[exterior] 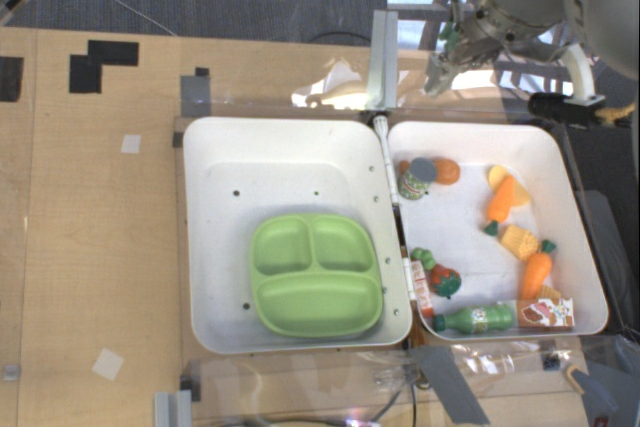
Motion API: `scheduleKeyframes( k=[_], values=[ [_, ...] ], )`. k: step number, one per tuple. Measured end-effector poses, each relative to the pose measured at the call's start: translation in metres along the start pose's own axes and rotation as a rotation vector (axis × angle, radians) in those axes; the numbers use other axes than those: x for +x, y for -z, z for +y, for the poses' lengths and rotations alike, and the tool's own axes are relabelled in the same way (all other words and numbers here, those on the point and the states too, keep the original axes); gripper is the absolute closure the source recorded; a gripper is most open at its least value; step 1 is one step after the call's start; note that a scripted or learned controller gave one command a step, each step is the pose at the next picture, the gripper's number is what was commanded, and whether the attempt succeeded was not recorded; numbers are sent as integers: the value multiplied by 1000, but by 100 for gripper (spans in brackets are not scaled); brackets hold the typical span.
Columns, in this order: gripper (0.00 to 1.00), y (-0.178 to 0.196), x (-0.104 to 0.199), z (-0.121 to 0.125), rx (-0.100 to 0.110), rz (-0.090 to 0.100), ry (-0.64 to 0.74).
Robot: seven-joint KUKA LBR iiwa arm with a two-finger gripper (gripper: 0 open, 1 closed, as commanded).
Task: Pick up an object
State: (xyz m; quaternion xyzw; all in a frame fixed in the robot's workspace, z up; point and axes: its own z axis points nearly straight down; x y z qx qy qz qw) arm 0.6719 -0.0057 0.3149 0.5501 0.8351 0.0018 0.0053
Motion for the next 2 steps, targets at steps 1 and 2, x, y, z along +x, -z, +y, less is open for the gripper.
scheduleKeyframes(
  k=[1, 2],
  values=[
    [100, 11, 1, 2, -3, -4, 10],
    [100, 22, 1, 5, -7, -7, 20]
  ],
)
